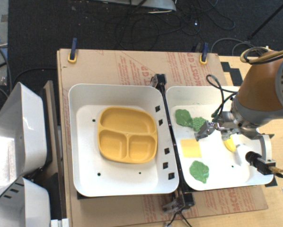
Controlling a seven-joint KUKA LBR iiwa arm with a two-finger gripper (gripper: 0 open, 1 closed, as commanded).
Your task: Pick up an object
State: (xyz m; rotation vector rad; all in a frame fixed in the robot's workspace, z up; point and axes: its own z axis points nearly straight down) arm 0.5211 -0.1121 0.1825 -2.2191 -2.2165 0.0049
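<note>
Several small things lie in the right bin (255,179), and the gripper (205,129), its state impossible to tell, hovers just above the yellow square (190,148), beside a green lump (198,123).

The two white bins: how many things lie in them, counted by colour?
Yellow: 3, namely the divided tray in the left bin, and the flat square and the small piece in the right bin
Green: 3, all in the right bin
Total: 6
</note>
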